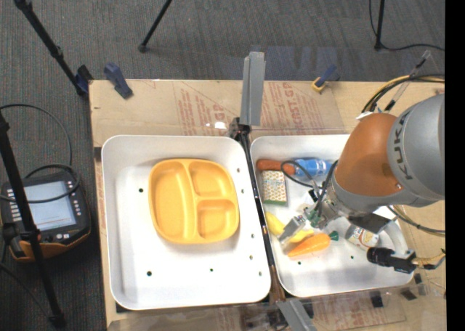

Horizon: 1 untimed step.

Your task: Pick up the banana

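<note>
Orange band of the arm (367, 162) sits highest, closest to the lens, over the right bin (327, 287). Gripper (296, 226) hangs low below it, in the bin's left half. Can't tell from this angle whether it's open or closed, and nothing is visibly held.

Banana (275, 221) is in the right bin, tight against the left wall, just left of the gripper. Only a short yellow stretch is visible. Whether the tool touches it, I can't say.

Carrot (309, 244) lies just below-right of the gripper, green end pointing right, very near the tool. Further up the bin: a grid-patterned block (273, 187), then a blue bottle (314, 168) and a reddish-orange item (270, 165) near the top wall. Left bin (131, 250) holds a yellow divided plate (195, 200), well apart from the action.

Step, as I read it: approach/align for the grasp, banana not lifted yet.

Next move needs a small shift left to centre on the banana, then close and lift straight up. Clearance to the bin wall looks tight on one side. The carrot is close enough on the other side to get caught by mistake. A wall-side grasp looks likely to slip, so check there's yellow in the grip before calling it a pick.
</note>
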Tool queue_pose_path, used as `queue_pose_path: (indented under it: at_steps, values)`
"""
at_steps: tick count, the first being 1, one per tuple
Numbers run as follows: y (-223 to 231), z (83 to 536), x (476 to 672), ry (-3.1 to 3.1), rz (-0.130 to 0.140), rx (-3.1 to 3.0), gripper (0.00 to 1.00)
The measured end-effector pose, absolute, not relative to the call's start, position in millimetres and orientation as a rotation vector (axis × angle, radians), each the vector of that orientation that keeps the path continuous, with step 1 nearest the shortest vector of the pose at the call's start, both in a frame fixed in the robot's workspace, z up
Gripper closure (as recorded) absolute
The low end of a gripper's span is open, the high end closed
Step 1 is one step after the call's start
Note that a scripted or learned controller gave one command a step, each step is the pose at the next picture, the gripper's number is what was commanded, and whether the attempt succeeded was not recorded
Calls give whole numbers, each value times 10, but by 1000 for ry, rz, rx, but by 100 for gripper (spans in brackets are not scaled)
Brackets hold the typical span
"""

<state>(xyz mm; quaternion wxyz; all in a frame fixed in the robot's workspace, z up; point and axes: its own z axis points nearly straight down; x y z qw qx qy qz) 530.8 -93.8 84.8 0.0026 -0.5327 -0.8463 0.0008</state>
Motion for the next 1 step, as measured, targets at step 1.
queue_pose_path:
  at_steps: [1]
  values:
    - [-947,920,5305,-2645,3,-1677,100]
